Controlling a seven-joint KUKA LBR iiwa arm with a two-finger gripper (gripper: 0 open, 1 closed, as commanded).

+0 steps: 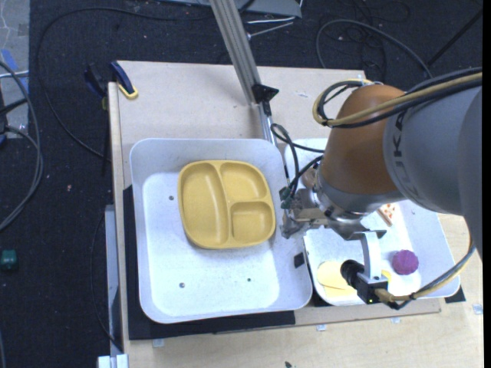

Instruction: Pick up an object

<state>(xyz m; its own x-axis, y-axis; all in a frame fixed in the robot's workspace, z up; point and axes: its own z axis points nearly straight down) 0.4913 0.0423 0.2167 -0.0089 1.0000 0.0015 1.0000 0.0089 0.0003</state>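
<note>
At frame centre, in the left bin, we log a yellow divided plate lying flat. End effector sits just right of the plate, at the bins' seam — grip state hidden, we cannot tell. Lower right, in the right bin — purple ball, pale yellow piece.

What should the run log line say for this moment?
arm over right bin; yellow plate in left bin; purple object in right bin
</note>
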